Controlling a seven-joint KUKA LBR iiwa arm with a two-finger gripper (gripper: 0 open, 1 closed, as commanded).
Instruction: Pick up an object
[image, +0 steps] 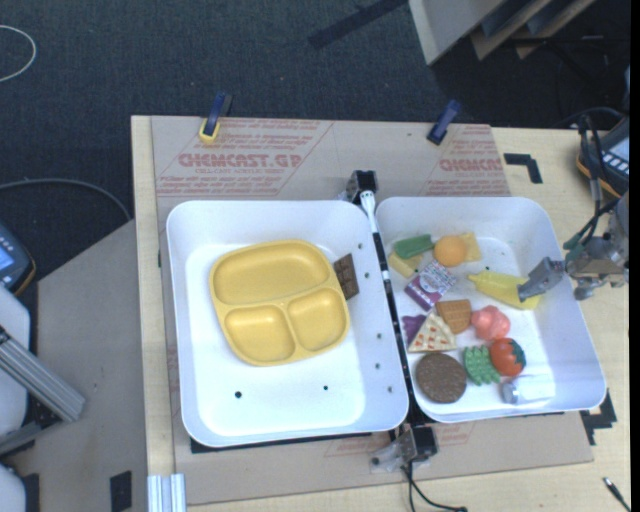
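Observation:
The right bin (560, 300) holds several toy foods. Among them are a yellow banana (497, 287), an orange (450, 250), a green piece (412, 245), a purple wrapper (428, 285), a toast slice (455, 315), a pizza wedge (430, 336), a pink peach (490, 322), a red tomato (508, 355), a green broccoli (480, 364) and a round brown patty (440, 377). My gripper (545, 273) hangs over the bin's right side, just beside the banana's right end. I see nothing held in it.
The left bin (200, 400) carries a yellow divided plate (280, 300), with a small brown block (346, 276) at the plate's right edge. A black divider strip (378, 270) runs between the bins. Clamps sit at the bench's back edge.

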